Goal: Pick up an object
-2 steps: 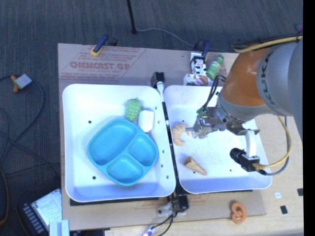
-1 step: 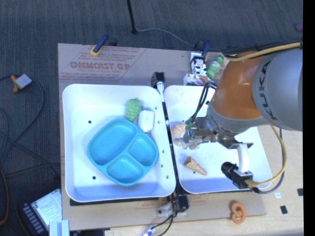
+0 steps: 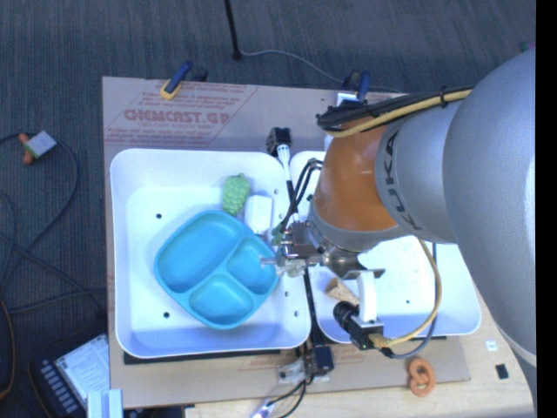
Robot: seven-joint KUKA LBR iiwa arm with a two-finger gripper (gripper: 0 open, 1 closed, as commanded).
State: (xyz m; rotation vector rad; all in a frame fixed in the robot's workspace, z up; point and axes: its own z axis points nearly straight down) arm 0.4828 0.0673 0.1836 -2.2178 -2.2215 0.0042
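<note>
The tool (image 3: 287,255) hangs over the dividing wall between the two shallow white bins (image 3: 122,233); whether it is open or closed, I cannot tell; the blue three-compartment plastic tray (image 3: 213,268) lies just beside it, a green knobbly toy (image 3: 235,193) beyond; descending here risks striking the wall or clipping the tray's rim and sliding off.

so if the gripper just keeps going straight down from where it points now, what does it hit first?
Most likely the right rim of the blue divided plate in the left bin, close to the wall between the two bins. The gripper sits over that edge, but depth is unclear, so it could meet the wall instead.
</note>
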